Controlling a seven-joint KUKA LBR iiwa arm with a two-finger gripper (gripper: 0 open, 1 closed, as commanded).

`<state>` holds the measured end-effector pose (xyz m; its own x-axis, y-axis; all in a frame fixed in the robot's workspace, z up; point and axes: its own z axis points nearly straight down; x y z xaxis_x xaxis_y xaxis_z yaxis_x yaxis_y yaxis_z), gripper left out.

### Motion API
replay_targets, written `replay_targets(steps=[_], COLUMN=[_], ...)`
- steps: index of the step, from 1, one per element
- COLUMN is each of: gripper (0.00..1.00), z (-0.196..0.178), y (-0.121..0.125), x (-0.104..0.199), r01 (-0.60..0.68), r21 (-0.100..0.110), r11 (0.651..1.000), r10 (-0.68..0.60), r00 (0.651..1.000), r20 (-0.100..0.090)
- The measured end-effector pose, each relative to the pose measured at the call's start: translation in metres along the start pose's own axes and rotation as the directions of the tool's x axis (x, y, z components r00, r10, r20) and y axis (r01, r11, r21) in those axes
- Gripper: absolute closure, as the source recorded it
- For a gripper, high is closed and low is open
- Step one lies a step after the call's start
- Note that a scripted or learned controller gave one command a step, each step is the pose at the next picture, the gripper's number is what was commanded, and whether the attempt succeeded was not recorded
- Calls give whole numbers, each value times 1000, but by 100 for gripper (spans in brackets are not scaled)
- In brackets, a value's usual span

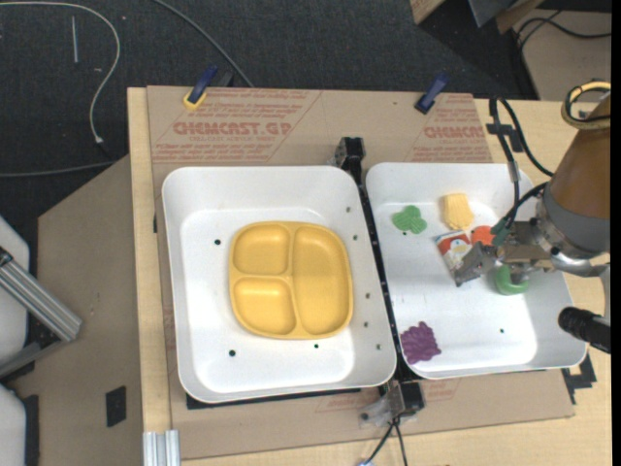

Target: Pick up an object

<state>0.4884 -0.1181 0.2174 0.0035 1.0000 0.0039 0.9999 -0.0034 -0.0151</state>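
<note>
The right bin (485, 352) holds several small objects. A green leafy piece (409, 219) and a yellow block (456, 209) lie near its far side. A red and white packet (452, 245) lies in the middle with a small orange piece (481, 233) beside it. My gripper (470, 264) reaches in from the right, low over the bin, just right of the red and white packet and partly over it. A green round object (509, 281) sits under the wrist, partly hidden. A purple grape bunch (419, 341) lies at the near left corner.
The left bin (194, 260) holds a yellow divided plate (291, 280). A black clamp (349, 150) sits between the bins at the far side. The grey arm (582, 202) and its cables hang over the right bin's right edge.
</note>
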Motion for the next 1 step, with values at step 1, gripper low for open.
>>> replay_targets(steps=[1], gripper=[0], z=[-6], y=[3], x=[0], r01=[4], r21=[-13], r11=[1000], r10=[-4], r00=[1000], r20=[2])
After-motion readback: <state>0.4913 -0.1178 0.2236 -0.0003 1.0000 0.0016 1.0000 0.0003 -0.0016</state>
